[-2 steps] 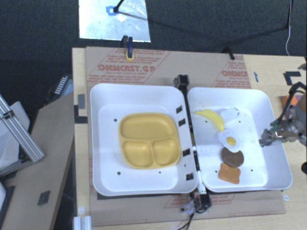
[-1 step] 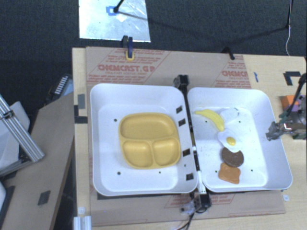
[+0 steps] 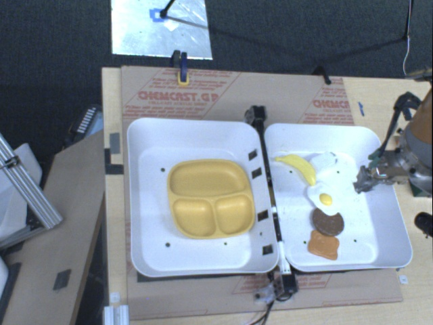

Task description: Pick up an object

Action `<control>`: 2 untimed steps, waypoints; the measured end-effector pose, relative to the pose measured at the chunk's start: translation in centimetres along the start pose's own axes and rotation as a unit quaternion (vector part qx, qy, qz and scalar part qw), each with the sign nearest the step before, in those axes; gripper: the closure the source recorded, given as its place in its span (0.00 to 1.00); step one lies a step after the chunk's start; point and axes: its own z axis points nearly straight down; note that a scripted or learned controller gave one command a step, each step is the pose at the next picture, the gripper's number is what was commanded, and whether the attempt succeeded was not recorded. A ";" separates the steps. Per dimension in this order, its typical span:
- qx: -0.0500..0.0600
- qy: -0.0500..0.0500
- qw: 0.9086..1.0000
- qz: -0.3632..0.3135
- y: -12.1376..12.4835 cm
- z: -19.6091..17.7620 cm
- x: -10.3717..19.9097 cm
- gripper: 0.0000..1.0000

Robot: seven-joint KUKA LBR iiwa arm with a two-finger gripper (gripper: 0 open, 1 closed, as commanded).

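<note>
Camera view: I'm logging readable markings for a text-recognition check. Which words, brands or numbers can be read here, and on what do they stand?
"CHEMCAST GP": red print on the brown board under the bins, at its upper left.
A second red print at the board's upper right looks like the same brand, but it is slanted and too blurred to read.
Nothing else is legible.

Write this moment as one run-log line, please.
gripper: over right bin, holding nothing | fried egg, banana: in bin | pick: not done

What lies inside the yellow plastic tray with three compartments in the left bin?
Nothing can be seen in the yellow three-compartment plastic tray: all three compartments show bare yellow bottoms. The left white bin's floor beneath the tray is covered and unseen.
</note>
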 end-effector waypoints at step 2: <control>0.001 0.001 1.000 -0.001 0.2 -0.8 11.0 1.00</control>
